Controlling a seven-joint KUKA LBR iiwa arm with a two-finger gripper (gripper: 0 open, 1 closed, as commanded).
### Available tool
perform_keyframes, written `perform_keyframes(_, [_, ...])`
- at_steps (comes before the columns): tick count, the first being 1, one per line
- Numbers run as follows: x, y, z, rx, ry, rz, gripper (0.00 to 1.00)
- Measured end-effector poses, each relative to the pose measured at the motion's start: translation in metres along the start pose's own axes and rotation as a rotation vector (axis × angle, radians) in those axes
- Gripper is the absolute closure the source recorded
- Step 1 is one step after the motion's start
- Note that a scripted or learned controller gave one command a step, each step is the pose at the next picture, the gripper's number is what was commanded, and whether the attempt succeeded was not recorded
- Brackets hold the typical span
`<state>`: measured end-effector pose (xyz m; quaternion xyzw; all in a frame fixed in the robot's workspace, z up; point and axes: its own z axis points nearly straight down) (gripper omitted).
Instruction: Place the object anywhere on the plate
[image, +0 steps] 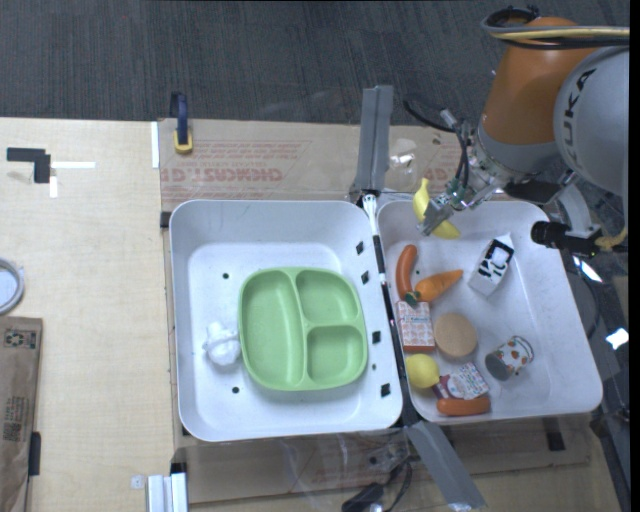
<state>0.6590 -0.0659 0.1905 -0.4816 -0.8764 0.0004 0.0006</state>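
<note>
Pale wooden desk (80, 300) under the camera, dark carpet beyond it, two white bins side by side: the left bin (190, 260) carries the green divided plate (303, 328), the right bin (560, 330) a jumble of toy food. Up at that bin's far left corner the pincer (437, 212) sits low against a yellow banana-like object (424, 203), and the object looks caught at its tip, though I cannot tell whether the tips are truly clamped on it or only touching it. That's the worry: a thin edge hold could let the object swing or drop on the way across, and the raised divider (372, 160) between the bins stands right in the path. The grey arm (590, 90) reaches in from the right, orange band (530, 85) high, wrist angled down and leftward toward the corner.
</note>
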Motion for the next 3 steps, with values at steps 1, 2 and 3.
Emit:
perform_keyframes(1, [0.074,-0.021,0.0,0.0,0.0,-0.432,1.0])
perform_keyframes(2, [0.173,-0.004,0.0,0.0,0.001,-0.603,1.0])
perform_keyframes(3, [0.173,-0.005,0.0,0.0,0.001,-0.602,0.0])
